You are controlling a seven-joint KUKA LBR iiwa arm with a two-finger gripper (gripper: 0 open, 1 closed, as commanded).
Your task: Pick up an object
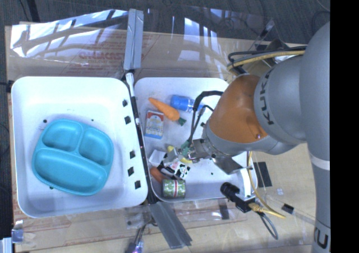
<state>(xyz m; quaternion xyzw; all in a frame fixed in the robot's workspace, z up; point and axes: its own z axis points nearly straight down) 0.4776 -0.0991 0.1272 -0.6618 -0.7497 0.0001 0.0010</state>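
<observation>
Fingers can't really be made out, so grip state can't be told. Gripper is parked low in the right bin, right over the clutter; a small can is seen just below it, lying sideways.

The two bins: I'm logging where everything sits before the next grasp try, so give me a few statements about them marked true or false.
1. The blue divided plate lies in the left bin. True.
2. The carrot lies in the left bin. False: it lies in the right bin, near its far side.
3. The small can lies near the right bin's front edge. True.
4. The gripper hangs over the blue divided plate. False: it is low over the clutter in the right bin.
5. The small carton lies just in front of the carrot. True.
</observation>
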